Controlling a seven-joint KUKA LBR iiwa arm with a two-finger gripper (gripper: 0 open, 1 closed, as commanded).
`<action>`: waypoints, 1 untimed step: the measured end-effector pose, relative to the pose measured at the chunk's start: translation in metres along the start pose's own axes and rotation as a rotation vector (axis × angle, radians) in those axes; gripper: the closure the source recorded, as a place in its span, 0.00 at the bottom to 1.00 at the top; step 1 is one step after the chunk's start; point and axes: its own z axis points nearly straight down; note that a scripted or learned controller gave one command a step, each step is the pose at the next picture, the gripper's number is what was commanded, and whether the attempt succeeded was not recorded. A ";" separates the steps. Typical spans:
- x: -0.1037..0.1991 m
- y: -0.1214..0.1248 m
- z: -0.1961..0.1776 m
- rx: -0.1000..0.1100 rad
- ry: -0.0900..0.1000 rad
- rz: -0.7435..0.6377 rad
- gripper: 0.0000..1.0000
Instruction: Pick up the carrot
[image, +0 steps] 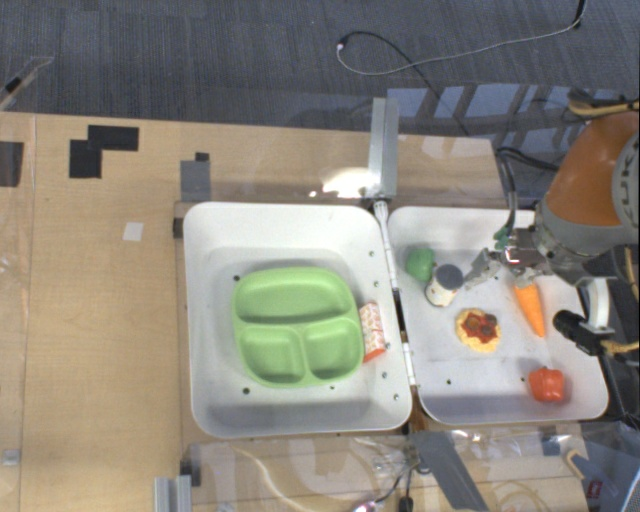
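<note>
The carrot, orange and tapering toward the near side, lies in the right bin near its right wall. My gripper hangs at the carrot's far end, just up and left of it, under the grey arm with its orange band. One grey finger juts left toward a white and grey piece. The gripper looks open, with nothing between its fingers and the carrot lying apart from them.
Also in the right bin are a green round toy, a pizza-like disc and a red toy. A green divided tray sits in the left bin, with a small striped packet beside it.
</note>
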 end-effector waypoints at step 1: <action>-0.062 -0.001 -0.002 0.001 -0.002 0.126 0.00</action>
